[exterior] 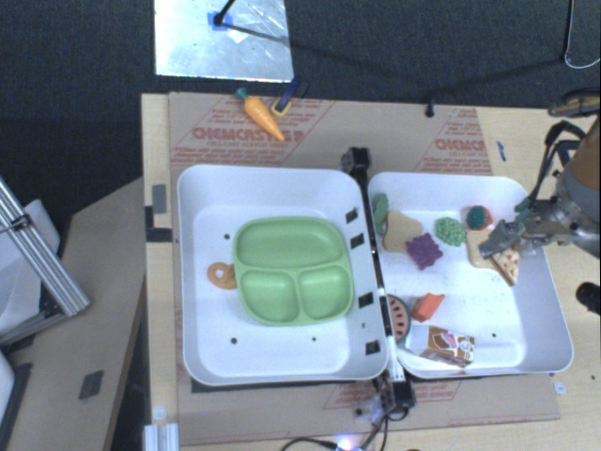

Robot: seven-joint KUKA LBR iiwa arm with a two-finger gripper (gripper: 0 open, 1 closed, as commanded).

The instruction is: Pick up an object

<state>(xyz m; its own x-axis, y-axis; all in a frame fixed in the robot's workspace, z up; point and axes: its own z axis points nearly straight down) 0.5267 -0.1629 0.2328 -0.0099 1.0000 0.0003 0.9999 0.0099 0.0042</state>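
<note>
The arm comes in from the right and its gripper is low over the right bin, at the bin's right side. Its fingers sit close around a tan waffle-like piece, though whether they actually pinch it or only rest against it, I cannot tell from here. Just left of that lie a green round toy and a teal-and-red one, then a purple grape cluster on a beige slice. Nearer the front edge there's an orange wedge and a printed packet. Over in the left bin, a green divided tray takes the middle (a small pretzel beside it). A toy carrot lies on the bench behind.
</note>
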